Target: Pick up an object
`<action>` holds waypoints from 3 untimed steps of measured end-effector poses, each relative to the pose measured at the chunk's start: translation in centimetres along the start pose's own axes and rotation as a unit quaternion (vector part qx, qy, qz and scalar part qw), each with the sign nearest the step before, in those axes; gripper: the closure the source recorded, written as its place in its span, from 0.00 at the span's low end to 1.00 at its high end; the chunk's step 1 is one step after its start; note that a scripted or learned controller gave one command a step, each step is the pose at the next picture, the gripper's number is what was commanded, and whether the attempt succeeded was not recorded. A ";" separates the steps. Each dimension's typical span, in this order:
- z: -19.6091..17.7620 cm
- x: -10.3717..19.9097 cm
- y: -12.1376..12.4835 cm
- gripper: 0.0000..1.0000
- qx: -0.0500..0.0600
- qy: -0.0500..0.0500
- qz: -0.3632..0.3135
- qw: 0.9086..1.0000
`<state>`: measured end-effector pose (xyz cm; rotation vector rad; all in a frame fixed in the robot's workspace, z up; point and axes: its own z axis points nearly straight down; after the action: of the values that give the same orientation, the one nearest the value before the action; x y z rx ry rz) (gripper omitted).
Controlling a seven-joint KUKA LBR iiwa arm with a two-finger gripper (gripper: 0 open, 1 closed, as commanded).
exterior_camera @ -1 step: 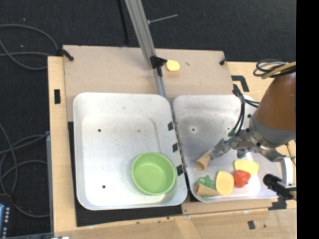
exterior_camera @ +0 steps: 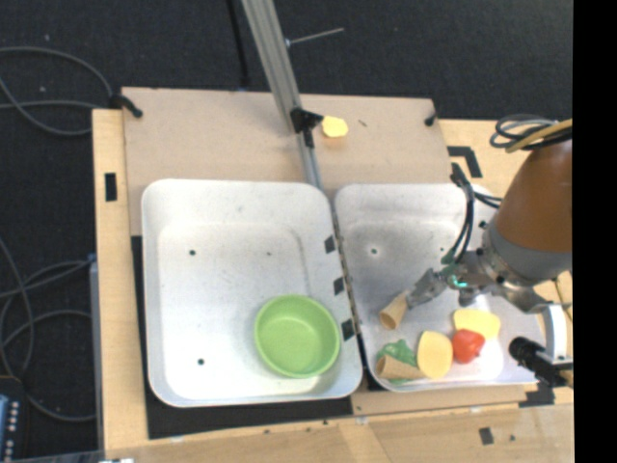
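Observation:
My gripper reaches low into the right bin from the right, slanting down to the left. Its tip sits right beside a small tan cone-shaped piece near the bin's left wall; I cannot tell whether they touch. Along the front of that bin lie a yellow rounded piece, a red piece, another yellow piece and a green-and-tan piece. The arm's orange band hangs over the bin's right side and hides it.
A green bowl stands at the front right of the left bin. A grey metal post rises behind the divider between the bins. A small yellow item lies on the bench behind them.

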<state>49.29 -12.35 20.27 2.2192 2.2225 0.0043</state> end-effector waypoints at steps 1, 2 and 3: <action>5.3 0.9 0.1 0.00 0.003 -0.001 0.002 1.000; 10.3 0.7 0.1 0.00 0.001 -0.002 0.002 1.000; 9.1 0.8 0.3 1.00 -0.002 0.000 0.004 1.000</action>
<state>49.57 -11.51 11.16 2.2256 2.2125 0.0071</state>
